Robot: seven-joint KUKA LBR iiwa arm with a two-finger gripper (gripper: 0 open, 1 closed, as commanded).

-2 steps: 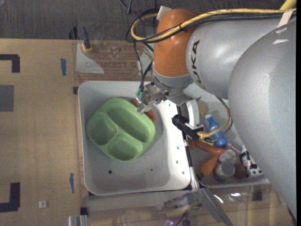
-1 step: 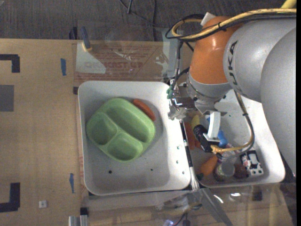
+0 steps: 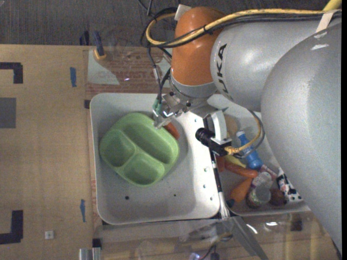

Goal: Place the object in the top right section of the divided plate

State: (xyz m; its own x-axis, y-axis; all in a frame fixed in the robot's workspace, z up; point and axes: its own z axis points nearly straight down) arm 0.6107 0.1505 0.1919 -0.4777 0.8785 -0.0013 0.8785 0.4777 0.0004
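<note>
The claw [image 3: 164,114] hangs at the upper right rim of the green divided plate [image 3: 139,155]; whether it is apart or together, I cannot tell. Just below and right of it an orange object [image 3: 172,130] peeks out, touching the plate's edge. Probably the release comes next: it should centre over the nearest section and descend low first, lest the object roll into the left bin [image 3: 184,199].

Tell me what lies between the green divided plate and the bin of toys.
In the camera view, bare white bin floor and the bins' rims separate the divided plate from the toys.
</note>
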